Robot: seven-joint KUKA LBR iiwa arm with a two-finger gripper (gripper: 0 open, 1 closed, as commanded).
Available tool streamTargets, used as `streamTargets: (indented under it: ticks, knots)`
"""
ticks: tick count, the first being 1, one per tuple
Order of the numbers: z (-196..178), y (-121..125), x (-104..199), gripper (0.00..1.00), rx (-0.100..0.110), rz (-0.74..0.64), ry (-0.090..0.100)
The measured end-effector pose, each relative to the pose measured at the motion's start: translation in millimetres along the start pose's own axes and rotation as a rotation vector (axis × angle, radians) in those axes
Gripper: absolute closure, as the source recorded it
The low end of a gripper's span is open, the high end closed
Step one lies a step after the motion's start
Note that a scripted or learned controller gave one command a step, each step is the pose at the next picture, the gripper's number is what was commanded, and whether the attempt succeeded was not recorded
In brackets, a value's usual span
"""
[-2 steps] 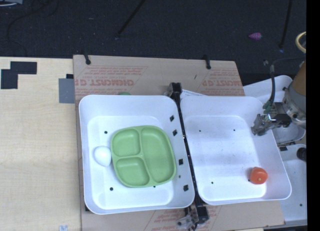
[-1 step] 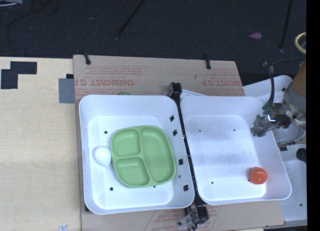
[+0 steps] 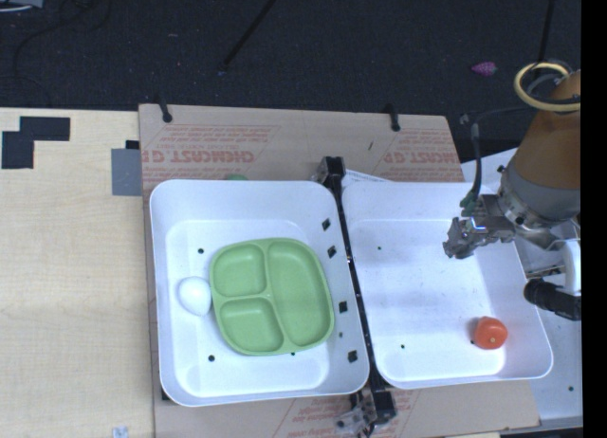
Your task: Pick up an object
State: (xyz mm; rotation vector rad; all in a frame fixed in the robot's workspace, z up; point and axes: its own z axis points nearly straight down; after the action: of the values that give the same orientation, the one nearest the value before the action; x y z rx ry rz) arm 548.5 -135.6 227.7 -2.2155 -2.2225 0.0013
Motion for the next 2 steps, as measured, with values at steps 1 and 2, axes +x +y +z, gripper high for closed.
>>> streamTargets:
  ticks: [1, 2]
  knots:
    - [-5.8, 19.0, 44.3, 1.00, -0.002, -0.001, 0.000]
    - [-3.5, 27.0, 104.9, 1.00, 0.000, -0.002, 0.000]
